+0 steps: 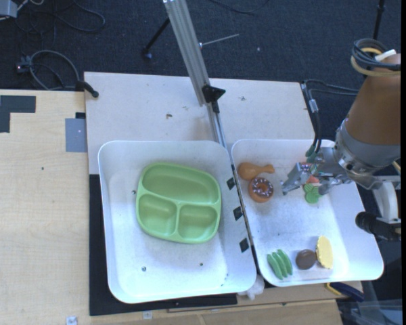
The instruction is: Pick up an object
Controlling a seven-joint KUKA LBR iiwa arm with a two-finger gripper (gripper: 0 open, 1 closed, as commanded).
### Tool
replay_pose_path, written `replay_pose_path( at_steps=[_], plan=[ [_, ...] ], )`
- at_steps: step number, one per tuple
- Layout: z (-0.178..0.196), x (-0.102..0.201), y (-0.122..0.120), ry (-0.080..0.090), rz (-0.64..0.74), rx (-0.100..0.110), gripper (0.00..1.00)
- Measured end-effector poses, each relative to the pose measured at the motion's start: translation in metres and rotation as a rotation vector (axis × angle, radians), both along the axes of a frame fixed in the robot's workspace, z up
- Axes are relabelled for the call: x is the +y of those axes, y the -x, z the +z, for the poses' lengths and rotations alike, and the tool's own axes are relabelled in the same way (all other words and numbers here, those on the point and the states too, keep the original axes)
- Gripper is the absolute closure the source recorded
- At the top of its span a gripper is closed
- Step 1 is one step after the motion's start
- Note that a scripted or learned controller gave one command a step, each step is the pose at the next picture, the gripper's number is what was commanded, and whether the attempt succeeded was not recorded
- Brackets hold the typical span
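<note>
The gripper [304, 179] is hanging over the right bin [365, 266], at three o'clock from the doughnut [260, 189]; whether its jaws are gaping or clenched, I cannot tell. A green toy [312, 193] is lying just beneath it, probably light, stiff and slick, best pinched across its narrow middle.

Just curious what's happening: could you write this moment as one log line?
arm: over right bin | gripper: by green toy | donut: untouched | green tray: left bin
</note>
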State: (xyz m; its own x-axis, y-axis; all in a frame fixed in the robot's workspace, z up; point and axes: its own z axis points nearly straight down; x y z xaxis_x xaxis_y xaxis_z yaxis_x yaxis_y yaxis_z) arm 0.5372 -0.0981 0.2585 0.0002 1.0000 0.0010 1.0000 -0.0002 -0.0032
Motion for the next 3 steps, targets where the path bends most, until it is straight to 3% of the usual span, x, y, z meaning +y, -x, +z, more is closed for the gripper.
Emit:
replay_pose_path(
  at_steps=[1, 3],
  plan=[
    [0.000, -0.001, 0.000, 0.000, -0.003, -0.001, 0.00],
    [-0.099, 0.003, 0.008, -0.001, -0.002, 0.005, 0.00]
  ],
)
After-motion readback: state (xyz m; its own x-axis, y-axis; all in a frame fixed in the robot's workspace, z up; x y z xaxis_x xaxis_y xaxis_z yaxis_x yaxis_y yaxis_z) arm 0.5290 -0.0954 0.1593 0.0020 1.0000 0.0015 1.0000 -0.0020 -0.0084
